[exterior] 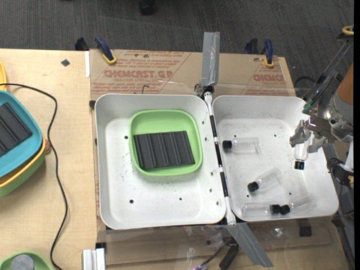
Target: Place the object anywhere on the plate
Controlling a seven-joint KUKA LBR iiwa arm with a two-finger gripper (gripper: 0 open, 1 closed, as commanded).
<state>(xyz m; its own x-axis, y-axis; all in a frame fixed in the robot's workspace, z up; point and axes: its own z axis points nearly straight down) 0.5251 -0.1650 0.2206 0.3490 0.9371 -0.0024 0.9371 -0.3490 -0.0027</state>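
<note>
— So, where is the object seen?

— A small clear vial with a black cap is seen well to the right of the plate, past the seam between the two bins. It is held upright, cap down, above the far right side of the right bin.

— How is the claw described?

— The gripper appears closed on the vial: the clear body is caught between the two fingers, and the black cap hangs just under them. The grip is small in the view, so no finer detail can be told.

— And the plate itself?

— A light green, square dish with rounded corners is seen in the left bin, set toward that bin's upper middle. A dark ribbed insert is laid across its floor.

— Is anything else noted to the right of the plate?

— Three more clear vials with black caps are lying on their sides in the right bin. One vial lies nearest the plate, level with it. A second vial lies farther right and lower, tilted. A third vial rests lowest, against the bin's near wall. All three are apart from the gripper.
</note>
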